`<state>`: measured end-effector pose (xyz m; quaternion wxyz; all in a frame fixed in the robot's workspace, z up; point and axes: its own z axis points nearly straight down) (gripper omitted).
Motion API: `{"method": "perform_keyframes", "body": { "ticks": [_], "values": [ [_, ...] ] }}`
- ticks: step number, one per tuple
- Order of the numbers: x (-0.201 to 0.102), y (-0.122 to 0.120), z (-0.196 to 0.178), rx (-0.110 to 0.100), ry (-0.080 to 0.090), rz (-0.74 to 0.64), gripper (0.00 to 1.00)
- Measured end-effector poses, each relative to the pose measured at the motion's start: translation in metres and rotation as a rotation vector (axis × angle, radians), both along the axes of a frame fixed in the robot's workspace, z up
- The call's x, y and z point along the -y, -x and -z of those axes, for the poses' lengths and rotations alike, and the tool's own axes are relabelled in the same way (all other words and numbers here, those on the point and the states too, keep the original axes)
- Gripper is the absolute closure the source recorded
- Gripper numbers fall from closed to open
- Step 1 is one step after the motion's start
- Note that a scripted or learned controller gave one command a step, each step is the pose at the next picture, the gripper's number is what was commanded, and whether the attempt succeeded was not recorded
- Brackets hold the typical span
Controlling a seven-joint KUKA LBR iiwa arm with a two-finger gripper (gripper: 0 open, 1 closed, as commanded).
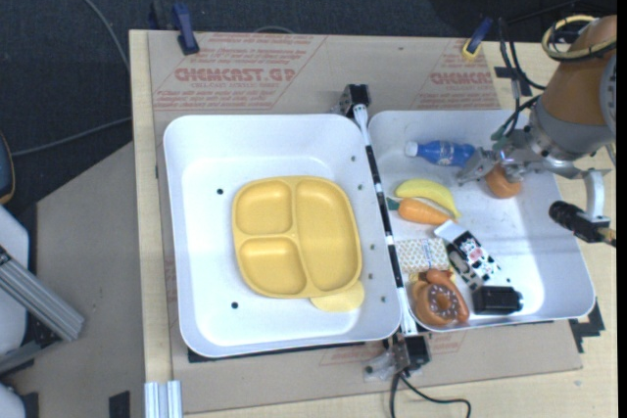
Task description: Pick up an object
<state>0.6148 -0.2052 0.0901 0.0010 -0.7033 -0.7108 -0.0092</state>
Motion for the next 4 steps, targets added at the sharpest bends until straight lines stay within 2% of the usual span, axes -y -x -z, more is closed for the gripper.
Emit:
{"method": "perform_keyframes", "body": {
  "ticks": [1,2,3,4],
  "values": [
    [0.005,0.000,-0.011,0.003,0.014,0.001,1.00],
    [-0.052,0.025,-0.127,-0.012,0.015,0.009,1.00],
    [-0.126,0.016,-0.127,-0.013,0.013,0.008,1.00],
    [-0.185,0.057,-0.130,-0.015,0.014,0.009,1.00]
  ]
}}
